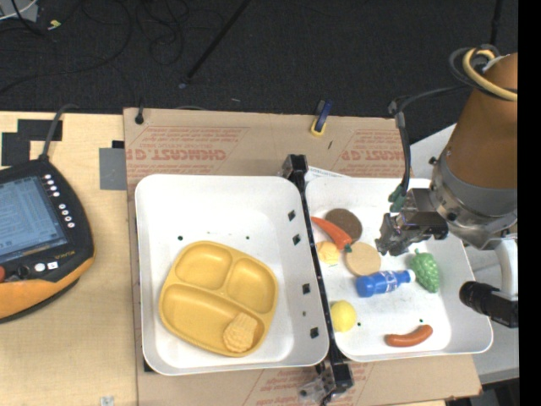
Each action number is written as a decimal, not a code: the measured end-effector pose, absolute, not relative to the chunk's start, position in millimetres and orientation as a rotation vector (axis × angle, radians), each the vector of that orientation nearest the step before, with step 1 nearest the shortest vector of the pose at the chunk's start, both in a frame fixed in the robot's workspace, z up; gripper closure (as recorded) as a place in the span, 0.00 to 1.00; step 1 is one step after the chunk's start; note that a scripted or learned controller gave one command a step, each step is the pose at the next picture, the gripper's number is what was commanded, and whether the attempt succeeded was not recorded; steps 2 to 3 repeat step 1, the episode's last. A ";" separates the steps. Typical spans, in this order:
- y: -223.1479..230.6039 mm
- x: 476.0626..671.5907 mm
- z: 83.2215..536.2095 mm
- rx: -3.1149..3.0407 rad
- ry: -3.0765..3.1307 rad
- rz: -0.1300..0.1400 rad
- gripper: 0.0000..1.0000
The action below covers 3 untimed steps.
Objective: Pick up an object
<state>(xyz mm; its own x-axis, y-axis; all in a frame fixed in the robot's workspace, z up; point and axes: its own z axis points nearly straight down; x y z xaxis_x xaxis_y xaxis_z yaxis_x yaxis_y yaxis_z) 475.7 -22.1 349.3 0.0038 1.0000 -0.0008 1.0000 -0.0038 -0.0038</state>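
The right bin (461, 341) holds several toy foods: a brown disc (345, 222), an orange carrot (330, 229), a tan round cookie (363, 259), a blue bottle (382, 282), a green bunch of grapes (427, 271), a yellow lemon (342, 315), a small yellow piece (328, 253) and a red sausage (409, 337). My gripper (397, 242) hangs low over the bin, just right of the cookie and above the bottle's cap end. Nothing is visibly held between its fingers.
The left bin (169, 201) holds a yellow divided plate (218, 294) with a corn-like piece (240, 335) in its front section. A teach pendant (38, 235) lies on the bench at far left. A black divider (306, 260) separates the bins.
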 end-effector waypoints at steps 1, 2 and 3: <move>43.4 475.8 371.6 -2.213 -2.227 0.000 1.00; 43.4 475.8 371.6 -2.213 -2.227 0.000 1.00; 43.4 475.8 371.6 -2.213 -2.227 0.000 1.00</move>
